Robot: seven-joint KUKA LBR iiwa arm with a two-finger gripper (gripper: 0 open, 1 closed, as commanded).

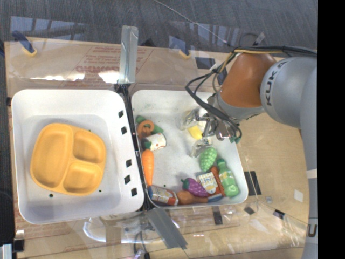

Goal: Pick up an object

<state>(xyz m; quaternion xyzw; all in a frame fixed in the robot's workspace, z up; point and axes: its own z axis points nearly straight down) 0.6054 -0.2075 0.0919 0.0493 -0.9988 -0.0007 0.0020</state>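
- Now I see gripper (204,129) low in rt bin (172,99), over yellow toy (195,132).
- Open or shut — I can't tell.
- Carrot (147,167) lies by divider; yellow tray (67,158) in left bin (21,107).

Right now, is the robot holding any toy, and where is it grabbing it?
It cannot be told. The gripper is low in the right bin, beside a yellow toy and above a green toy, but the grip is hidden.

Single fixed camera, high above table (269,144), looking down at a slant. Both white bins (21,144) in frame; arm (291,90) enters from right.
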